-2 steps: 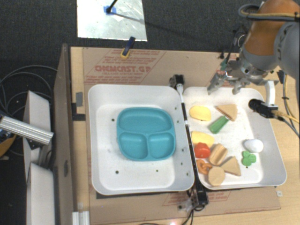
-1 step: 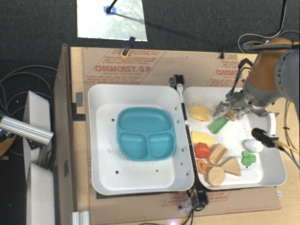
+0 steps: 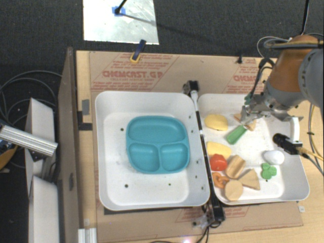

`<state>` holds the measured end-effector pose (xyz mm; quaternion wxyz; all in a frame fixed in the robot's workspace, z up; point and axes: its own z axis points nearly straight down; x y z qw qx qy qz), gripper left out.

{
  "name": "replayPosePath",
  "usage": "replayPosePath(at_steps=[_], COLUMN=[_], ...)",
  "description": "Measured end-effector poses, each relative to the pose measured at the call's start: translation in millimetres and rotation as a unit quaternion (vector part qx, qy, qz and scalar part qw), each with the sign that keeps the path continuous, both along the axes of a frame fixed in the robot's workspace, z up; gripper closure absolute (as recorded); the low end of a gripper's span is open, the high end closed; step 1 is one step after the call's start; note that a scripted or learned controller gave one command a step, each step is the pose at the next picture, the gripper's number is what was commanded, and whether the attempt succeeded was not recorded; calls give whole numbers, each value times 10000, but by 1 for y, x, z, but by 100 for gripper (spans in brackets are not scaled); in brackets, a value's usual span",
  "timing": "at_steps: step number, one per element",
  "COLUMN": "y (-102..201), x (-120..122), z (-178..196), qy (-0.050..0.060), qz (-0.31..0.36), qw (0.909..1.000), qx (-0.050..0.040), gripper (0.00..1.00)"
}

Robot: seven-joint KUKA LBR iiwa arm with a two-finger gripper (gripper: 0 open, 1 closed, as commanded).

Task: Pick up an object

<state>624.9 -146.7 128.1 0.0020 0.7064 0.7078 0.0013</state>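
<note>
The end effector [image 3: 250, 113] is parked low over the far half of the right bin [image 3: 251, 148]. It's right above the upper end of a green cylinder-shaped toy [image 3: 236, 134], which is lying tilted on the bin floor. Whether the end effector is spread apart or closed up can't be told from this angle, since it's just a dark cluster under the wrist. Nothing can be seen gripped in it.

The green piece is judged to be the likeliest target, and a few things could go wrong from here:

- Only the tip of it is under the tool, so an off-centre pinch is likely. A round toy caught that way could be squirted out sideways or rolled toward the yellow lemon-like piece [image 3: 216, 122] just beside it.
- A small tan scrap [image 3: 238, 117], possibly a bread bit, sits right next to the tool. It could be grabbed instead, or wedged in alongside.
- If the descent is made too deep, the bin floor could be hit.

The crowded pile near the front edge, with the red tomato-like piece [image 3: 218, 162] and the tan wedge [image 3: 250, 179], is well apart and probably won't be disturbed.
</note>
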Motion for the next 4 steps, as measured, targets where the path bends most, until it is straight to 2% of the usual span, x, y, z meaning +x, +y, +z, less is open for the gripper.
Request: replayPosePath(at_steps=[1, 2, 3, 4], y=[0, 2, 1, 51], x=[0, -27, -25, 3], z=[0, -46, -33, 50], qy=[3, 34, -1, -35], qz=[0, -9, -6, 39], qw=[10000, 10000, 10000, 10000], qx=[1, 7, 1, 6], gripper=[0, 0, 100, 100])
